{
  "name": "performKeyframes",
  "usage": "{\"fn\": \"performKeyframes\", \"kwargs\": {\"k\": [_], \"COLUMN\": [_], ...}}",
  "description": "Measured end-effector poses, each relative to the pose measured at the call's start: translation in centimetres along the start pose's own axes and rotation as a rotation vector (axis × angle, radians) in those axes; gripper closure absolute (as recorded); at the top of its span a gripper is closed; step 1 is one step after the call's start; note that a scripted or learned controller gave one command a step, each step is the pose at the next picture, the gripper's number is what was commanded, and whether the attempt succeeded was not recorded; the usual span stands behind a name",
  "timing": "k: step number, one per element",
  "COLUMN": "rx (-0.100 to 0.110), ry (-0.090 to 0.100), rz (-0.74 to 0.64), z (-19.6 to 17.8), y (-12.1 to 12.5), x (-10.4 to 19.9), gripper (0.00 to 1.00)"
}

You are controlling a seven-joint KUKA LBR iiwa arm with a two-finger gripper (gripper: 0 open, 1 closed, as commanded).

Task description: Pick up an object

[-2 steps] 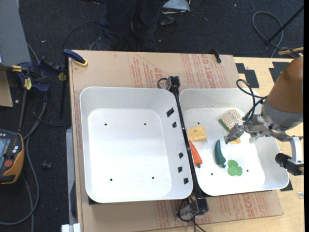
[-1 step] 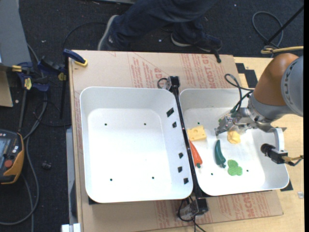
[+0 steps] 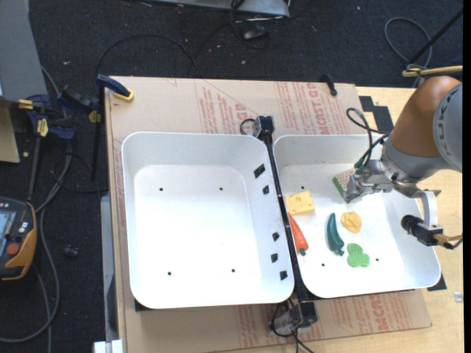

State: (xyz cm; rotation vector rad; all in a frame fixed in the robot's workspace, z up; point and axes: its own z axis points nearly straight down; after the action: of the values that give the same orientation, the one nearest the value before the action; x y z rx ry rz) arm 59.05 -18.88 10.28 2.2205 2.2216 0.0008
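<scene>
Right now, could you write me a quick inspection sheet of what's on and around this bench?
Surface: cardboard-covered bench bearing a left bin and a right bin.
Job's things: in the right bin, yellow wedge, red-orange piece, dark green piece, small yellow piece, light green piece.
Clutter: clamps at the bench's left.
End effector: low in the right bin, finger state unclear.
Cables: black loops on the floor.
Surroundings: dark carpet, orange device at left.
</scene>
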Motion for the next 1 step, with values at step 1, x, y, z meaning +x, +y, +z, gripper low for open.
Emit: {"fn": "performKeyframes", "kwargs": {"k": [1], "rx": [0.002], "ry": [0.001], "rz": [0.0], "z": [1.07], "y": [-7.22], "x": [4.06], "gripper": [1.0]}}
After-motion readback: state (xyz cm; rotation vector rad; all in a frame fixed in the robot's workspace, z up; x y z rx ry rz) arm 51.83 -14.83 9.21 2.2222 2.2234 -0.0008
